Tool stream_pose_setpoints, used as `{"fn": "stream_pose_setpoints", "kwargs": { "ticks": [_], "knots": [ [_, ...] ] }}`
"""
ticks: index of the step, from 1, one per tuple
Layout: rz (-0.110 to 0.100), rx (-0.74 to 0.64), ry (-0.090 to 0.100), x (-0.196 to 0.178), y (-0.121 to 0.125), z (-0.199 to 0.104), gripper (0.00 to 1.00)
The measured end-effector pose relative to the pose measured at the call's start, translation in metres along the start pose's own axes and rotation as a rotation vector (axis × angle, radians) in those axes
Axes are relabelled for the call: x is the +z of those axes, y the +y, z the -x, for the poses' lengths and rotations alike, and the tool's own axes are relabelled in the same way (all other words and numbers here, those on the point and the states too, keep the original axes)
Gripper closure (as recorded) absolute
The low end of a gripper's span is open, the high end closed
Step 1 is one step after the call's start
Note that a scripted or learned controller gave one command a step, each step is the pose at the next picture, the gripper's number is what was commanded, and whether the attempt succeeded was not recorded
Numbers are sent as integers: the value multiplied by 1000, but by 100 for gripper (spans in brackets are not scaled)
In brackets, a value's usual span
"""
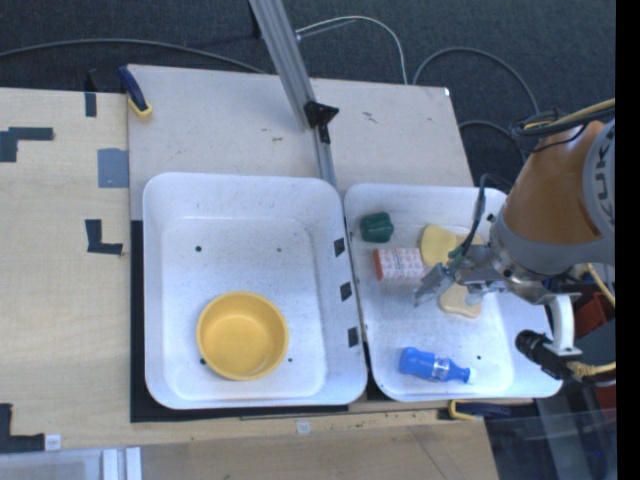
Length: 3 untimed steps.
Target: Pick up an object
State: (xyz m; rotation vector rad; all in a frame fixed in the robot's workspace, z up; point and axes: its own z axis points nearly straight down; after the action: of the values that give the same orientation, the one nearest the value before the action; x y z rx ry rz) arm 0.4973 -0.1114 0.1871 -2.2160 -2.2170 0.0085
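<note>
Jaws (440, 286) hang beside the red-and-white can (398, 264), touching nothing.

We find a bowl (243, 335) in the left bin (165, 203); the right bin (385, 373) holds a bottle (432, 365) near, a cup (376, 227) far.

In the right bin (400, 388), a green block (377, 227) sits far, a red-and-white can (398, 264) lies mid, yellow pieces (438, 242) beside it, a blue bottle (432, 365) lies near
</note>
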Motion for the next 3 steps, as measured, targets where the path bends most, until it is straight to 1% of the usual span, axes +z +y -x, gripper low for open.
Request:
{"fn": "stream_pose_setpoints", "kwargs": {
  "ticks": [1, 2, 3],
  "knots": [
    [-1, -1, 1, 60, 3, -8, 0],
    [8, 0, -2, 98, 4, -8, 0],
    [6, -1, 1, 87, 4, -9, 100]
  ]
}}
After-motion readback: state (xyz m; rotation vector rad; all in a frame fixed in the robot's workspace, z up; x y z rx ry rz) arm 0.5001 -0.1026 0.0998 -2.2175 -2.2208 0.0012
